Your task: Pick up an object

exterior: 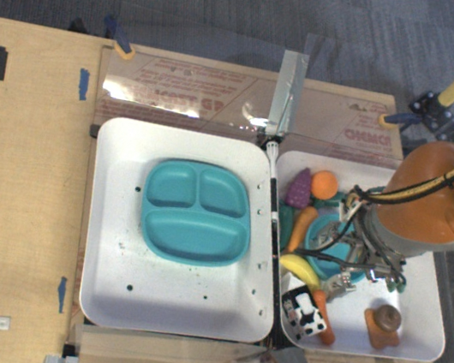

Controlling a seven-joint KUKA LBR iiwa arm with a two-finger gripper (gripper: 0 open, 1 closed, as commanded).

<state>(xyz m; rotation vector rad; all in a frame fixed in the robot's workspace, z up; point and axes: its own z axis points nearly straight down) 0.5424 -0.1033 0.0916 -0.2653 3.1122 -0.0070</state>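
Seemingly hovering low, the gripper (351,257) hung over the right bin (421,337), above the banana (300,269) lying by the left wall; whether it was open or closed I could not tell. The banana looked light, smooth and slippery, best pinched across its middle, while wrist and cables hid a teal dish (322,234) beneath.

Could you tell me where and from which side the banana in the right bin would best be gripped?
Probably across the middle of the banana, coming straight down from above. It lies flat and curved near the right bin's left wall, its long axis running left to right, so closing across its narrow width looks feasible. The carrot and black-and-white block crowd it, leaving little side access.
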